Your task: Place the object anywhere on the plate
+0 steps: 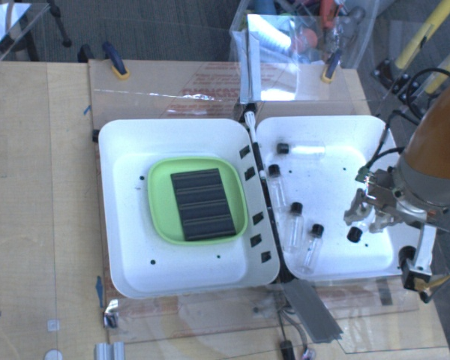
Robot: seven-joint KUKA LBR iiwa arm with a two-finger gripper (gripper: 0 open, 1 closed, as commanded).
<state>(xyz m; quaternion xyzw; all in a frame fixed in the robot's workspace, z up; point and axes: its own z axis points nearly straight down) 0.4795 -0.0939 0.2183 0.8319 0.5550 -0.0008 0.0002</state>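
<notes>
Over on the left bin (120, 201), a glossy white tray with rounded corners, sits the plate (159, 201): a lime-green, rounded-square dish with a smooth raised rim. Lying flat on that plate is a dark grey ribbed block (202, 204), rectangular, its surface ridged in broad bands, covering most of the plate's middle.

Right of the plate, across a row of small black clips along the seam, comes the right bin (337, 137), same shiny white plastic. Scattered on its floor are clear vials with black caps (295, 222), slim glassy cylinders: one lying near the far wall, a couple just beside the seam, two more toward the near edge. A loose black cap (354, 235) rests further right of the plate, close to the metal fingers.

And the end effector (364, 208) hangs low over that right bin, well apart from the plate, a silvery, angular metal assembly under the grey wrist and its orange band. Whether its fingers are spread or closed, I cannot tell from this angle; nothing is visibly between them.

Beneath everything, the bench (30, 201) shows pale, matte wood grain.
</notes>
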